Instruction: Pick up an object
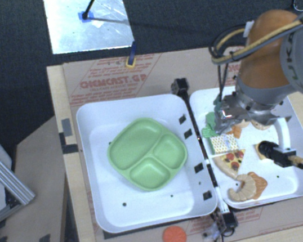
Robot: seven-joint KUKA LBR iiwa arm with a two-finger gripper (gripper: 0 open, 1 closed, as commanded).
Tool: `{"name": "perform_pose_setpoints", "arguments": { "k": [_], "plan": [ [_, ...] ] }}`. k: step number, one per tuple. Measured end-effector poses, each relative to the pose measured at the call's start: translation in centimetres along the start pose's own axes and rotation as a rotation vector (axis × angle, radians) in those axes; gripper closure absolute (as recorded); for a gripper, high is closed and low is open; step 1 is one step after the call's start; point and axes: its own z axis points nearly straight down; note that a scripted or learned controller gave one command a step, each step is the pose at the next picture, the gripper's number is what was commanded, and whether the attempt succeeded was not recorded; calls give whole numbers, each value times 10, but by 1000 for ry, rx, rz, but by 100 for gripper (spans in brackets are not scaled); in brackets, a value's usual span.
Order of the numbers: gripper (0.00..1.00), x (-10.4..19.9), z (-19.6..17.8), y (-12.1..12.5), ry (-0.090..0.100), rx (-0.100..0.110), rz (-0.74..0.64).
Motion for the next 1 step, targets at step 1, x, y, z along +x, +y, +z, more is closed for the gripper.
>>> {"name": "perform_pose_setpoints", "arguments": {
  "k": [1],
  "plan": [
    [100,-11,-6,5,-1,-1,5]
  ]
}}
